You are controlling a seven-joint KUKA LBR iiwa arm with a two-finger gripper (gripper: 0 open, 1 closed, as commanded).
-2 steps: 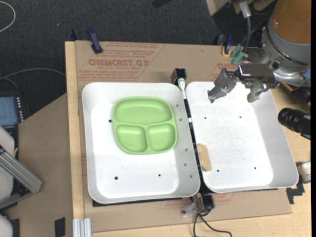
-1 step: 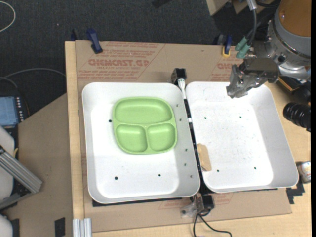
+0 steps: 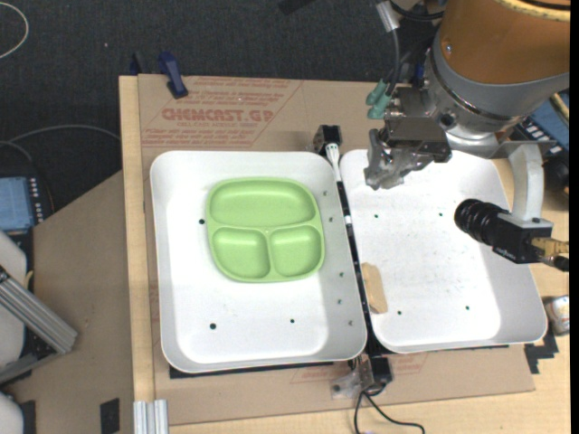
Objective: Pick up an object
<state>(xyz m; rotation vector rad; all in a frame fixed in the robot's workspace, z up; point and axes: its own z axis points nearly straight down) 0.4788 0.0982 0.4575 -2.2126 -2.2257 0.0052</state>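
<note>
Camera view: gripper [image 3: 391,172], openness I cannot tell, hangs over right bin [image 3: 452,269]; closing here probably misses the green divided plate [image 3: 265,229].

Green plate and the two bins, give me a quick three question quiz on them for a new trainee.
1. True or false: the green plate lies in the left bin.
2. How many compartments does the plate have? A) two B) three C) four
3. Fill in the blank: the gripper hangs over the far left corner of the ___ bin.

Key
1. True.
2. B, one long compartment at the far side and two smaller ones at the near side.
3. Right: it is over the right bin, away from the plate.
</note>
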